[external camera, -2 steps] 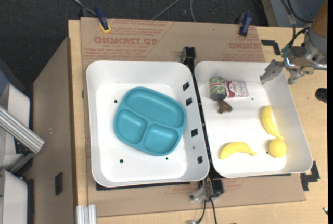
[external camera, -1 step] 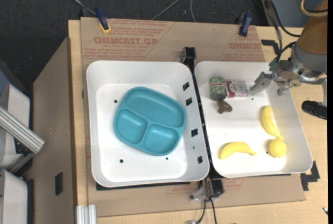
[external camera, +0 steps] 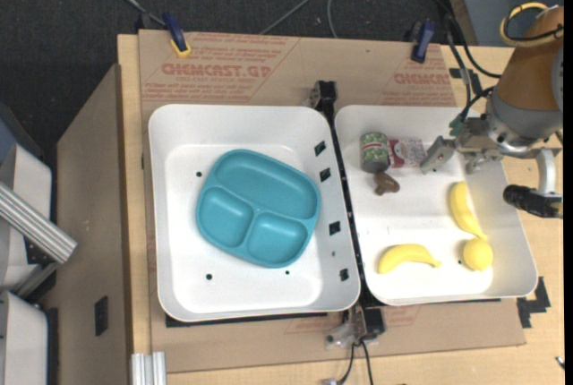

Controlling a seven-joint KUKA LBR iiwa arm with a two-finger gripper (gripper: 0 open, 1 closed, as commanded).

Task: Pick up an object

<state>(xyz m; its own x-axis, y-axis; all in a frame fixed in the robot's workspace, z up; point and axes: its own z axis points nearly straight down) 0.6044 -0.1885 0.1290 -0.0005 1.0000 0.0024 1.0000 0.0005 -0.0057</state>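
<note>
Cardboard covers the worktop (external camera: 269, 61) on dark carpet. Left bin (external camera: 170, 195) holds a teal plate (external camera: 258, 207); right bin (external camera: 510, 276) holds bananas (external camera: 407, 257), lemon (external camera: 476, 254), can (external camera: 374, 150). Hand (external camera: 458, 150) hovers there, grip unclear.

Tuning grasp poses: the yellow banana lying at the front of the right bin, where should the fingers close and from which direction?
Take the front banana across its thick middle, coming straight down from above. It lies flat on the right bin floor, curved, ends tapering, with open floor on both long sides. Close across its narrow width, not along its length. The lemon sits apart to its right.
</note>
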